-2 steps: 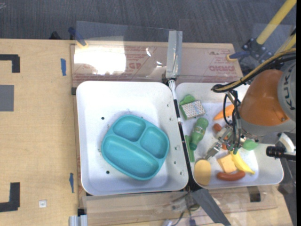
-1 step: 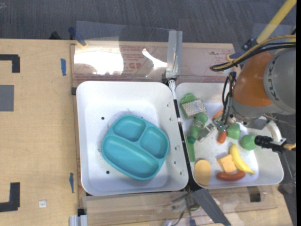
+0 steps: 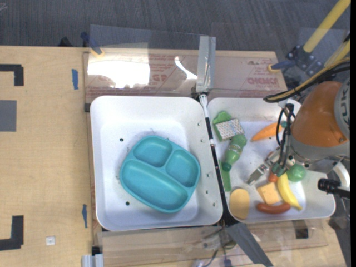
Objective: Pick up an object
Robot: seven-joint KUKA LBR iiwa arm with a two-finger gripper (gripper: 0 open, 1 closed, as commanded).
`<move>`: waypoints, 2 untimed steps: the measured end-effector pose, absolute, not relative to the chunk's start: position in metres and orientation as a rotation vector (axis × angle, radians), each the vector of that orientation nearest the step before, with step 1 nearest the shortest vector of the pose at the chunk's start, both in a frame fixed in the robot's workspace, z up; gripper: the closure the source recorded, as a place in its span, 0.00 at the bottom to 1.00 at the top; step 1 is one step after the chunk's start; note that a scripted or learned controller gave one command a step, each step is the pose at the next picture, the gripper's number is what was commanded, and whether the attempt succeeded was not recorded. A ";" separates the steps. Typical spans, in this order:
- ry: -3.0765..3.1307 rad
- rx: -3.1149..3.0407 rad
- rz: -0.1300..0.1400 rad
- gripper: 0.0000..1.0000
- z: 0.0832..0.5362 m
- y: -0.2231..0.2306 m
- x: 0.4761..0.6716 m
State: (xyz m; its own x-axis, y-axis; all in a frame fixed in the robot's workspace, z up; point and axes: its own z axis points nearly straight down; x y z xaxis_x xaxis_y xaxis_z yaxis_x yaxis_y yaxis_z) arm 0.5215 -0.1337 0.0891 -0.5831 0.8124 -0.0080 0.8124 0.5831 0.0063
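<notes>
On the tan counter [image 3: 44, 160], the left shallow white bin [image 3: 105, 121] holds a teal divided plate [image 3: 160, 173]. The pincer [image 3: 272, 166], grip unreadable, hangs in the crowded right bin [image 3: 322, 207] just beside a yellow plastic banana [image 3: 289, 191].

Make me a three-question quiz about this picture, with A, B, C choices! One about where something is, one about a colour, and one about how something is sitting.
1. Where is the divided plate?
A. In the left bin
B. In the right bin
C. On the cardboard

2. What colour is the divided plate?
A. Red
B. Turquoise
C. Black

3. How does the toy banana sit?
A. Lying in the right bin beside the toy cheese wedge
B. Standing on the plate
C. Hanging off the bench

Answers:
1 A, the plate rests on the left bin's floor.
2 B, it is plainly blue-green.
3 A, it lies flat among the toys, just above the toy sausage.
</notes>
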 end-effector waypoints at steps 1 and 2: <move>2.822 1.358 0.007 0.00 0.158 -0.102 0.597; 2.852 1.293 0.004 0.00 0.089 -0.126 0.601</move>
State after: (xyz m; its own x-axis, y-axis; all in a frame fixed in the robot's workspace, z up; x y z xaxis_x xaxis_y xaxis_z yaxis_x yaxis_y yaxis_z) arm 0.6009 -0.1257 0.0887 -0.6591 0.7520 -0.0084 0.7520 0.6591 0.0069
